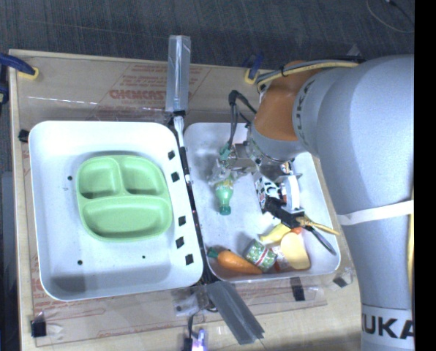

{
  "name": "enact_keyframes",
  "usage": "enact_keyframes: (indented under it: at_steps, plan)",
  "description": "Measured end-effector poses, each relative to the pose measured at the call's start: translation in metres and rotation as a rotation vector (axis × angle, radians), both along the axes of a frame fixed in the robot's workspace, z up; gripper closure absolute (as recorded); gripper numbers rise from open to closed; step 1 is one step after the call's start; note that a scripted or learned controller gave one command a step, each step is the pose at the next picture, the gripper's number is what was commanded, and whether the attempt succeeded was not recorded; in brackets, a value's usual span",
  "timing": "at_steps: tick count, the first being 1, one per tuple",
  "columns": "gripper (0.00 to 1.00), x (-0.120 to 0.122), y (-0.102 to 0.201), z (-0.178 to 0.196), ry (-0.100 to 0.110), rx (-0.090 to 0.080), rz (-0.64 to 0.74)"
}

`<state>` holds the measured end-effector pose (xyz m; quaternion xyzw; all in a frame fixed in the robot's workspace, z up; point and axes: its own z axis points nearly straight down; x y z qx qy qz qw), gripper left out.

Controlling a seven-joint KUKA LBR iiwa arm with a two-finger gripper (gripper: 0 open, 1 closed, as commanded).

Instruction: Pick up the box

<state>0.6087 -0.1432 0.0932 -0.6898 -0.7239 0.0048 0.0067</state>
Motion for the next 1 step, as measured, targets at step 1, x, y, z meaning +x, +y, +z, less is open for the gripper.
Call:
enact_keyframes:
  at_steps: [1]
  plan:
    - [1.0, 0.0139, 0.015, 0.18, -0.012, 0.003, 0.556]
